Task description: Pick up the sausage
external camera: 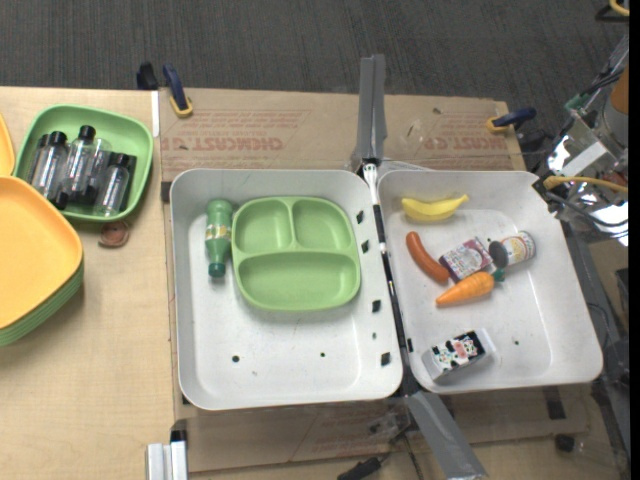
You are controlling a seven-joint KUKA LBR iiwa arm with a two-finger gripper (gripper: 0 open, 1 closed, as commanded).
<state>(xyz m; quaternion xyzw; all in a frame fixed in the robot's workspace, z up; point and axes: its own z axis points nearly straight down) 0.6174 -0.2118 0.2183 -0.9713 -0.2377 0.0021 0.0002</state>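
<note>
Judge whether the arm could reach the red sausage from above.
Probably yes: the red sausage lies uncovered on the right white bin's floor, with only a small package close beside it.

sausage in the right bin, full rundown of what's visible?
The sausage is a smooth, glossy red-orange toy link, slightly curved, lying flat on the floor of the right bin near its left wall. It runs diagonally from upper left to lower right. Its lower end meets the carrot and sits close beside a small bottle.
</note>
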